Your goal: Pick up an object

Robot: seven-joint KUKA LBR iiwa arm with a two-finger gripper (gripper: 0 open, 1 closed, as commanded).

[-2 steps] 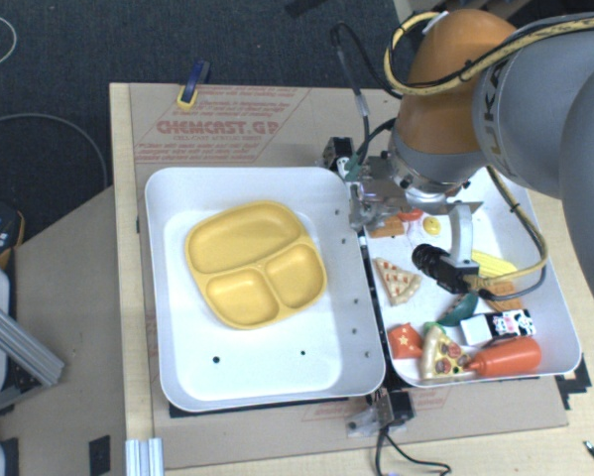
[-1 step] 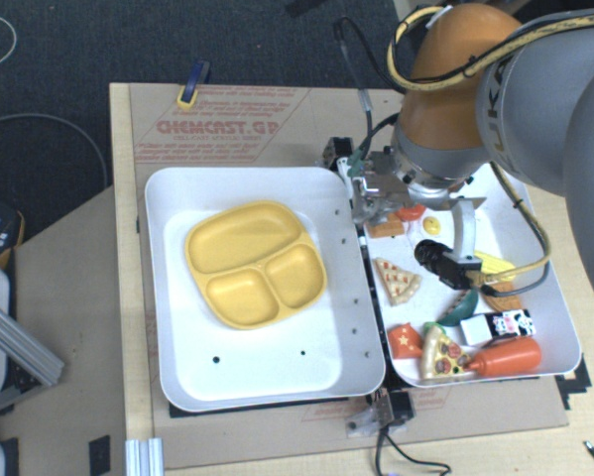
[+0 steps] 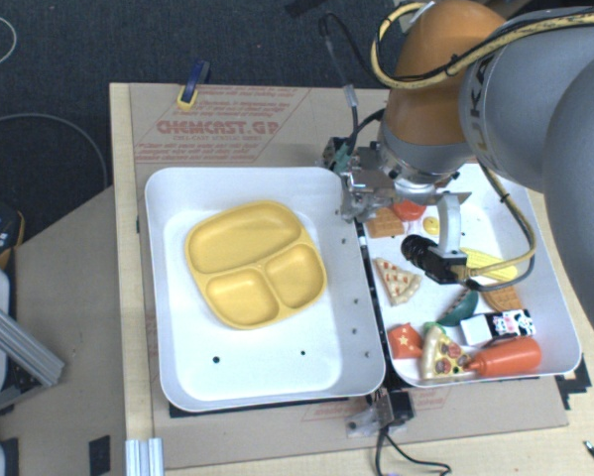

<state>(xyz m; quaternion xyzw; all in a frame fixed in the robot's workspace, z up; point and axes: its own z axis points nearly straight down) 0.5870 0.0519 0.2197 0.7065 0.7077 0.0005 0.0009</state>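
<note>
Gripper (image 3: 372, 202) is hanging over the right bin's (image 3: 555, 310) far-left corner, above a brown toy cracker (image 3: 384, 227) — nothing is being lifted yet; grip state cannot be told.

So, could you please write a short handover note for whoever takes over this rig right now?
Gripper: low over the upper left corner of the right bin, beside the toast; I can't see that it holds anything.
Things: toy food lies in the right bin, including a pizza slice. The yellow plate lies in the left bin.
Done: no object lifted yet.
Left: grasp one object and lift it.
</note>
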